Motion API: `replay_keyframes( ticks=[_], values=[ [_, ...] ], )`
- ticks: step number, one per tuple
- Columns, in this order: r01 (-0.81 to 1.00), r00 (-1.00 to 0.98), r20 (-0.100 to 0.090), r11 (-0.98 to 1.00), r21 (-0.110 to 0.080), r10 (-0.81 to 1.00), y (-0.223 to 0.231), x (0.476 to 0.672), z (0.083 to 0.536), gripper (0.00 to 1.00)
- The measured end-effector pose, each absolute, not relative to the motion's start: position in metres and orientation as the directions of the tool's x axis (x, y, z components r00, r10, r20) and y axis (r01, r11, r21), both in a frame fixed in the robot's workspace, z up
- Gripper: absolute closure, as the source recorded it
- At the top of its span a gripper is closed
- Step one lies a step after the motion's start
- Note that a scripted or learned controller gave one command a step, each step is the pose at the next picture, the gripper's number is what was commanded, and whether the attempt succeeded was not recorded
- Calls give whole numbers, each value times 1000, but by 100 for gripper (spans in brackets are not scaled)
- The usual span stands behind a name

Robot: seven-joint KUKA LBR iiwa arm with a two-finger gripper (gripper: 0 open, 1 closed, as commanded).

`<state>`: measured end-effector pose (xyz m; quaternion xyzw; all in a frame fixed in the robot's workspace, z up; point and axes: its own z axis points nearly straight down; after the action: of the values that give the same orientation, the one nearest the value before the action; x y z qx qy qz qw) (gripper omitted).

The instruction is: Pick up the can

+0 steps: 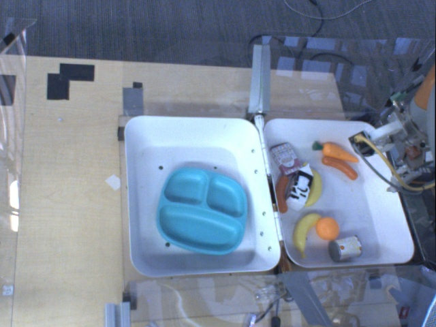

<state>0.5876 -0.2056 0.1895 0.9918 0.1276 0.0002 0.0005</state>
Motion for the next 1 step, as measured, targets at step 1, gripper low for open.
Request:
replay_keyframes(
  ticks=[1],
  values=[
    [205, 979, 9, -979, 2, 205, -207, 520, 87, 0]
  ],
)
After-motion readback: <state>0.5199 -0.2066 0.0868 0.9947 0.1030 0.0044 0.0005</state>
